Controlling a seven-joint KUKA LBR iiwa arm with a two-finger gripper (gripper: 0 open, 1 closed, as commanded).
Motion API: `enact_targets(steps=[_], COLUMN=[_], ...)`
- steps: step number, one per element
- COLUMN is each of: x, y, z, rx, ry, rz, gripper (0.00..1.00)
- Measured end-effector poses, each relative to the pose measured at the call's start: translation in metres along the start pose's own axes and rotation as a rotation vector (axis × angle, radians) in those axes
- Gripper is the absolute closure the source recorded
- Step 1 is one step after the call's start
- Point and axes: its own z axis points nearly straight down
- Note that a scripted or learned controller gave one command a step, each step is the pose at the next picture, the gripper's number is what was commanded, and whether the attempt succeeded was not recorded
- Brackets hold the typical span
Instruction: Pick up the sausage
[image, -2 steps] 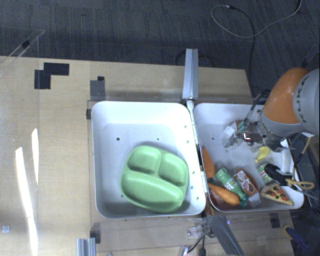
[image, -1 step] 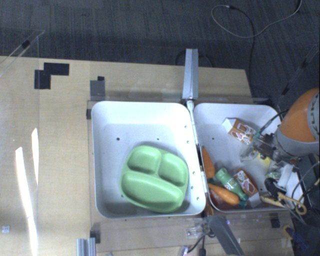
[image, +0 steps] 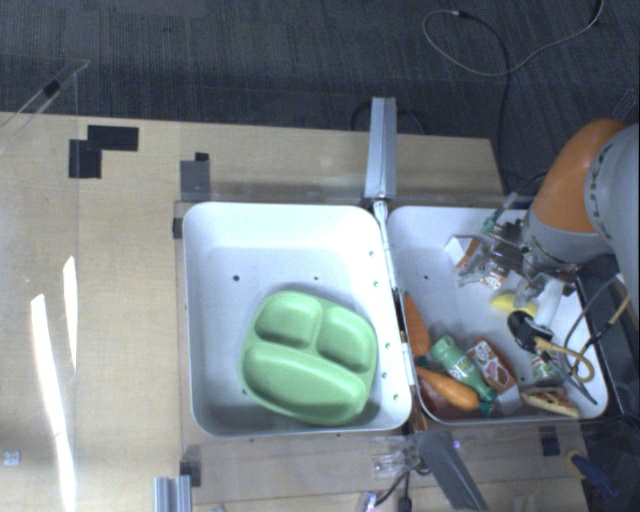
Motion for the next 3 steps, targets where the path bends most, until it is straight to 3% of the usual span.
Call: enact_targets(steps=[1,2,3], x=[0.012,0.012,-0.015], y=[0.081,0.030,-0.013], z=[0.034,0.038,0.038], rx=[0.007,-0.010,-0.021], ry=[-0.001,0.000,0.000], rz=[-0.114,-0.203,-0.318], gripper=[0.00,0.00,0.00])
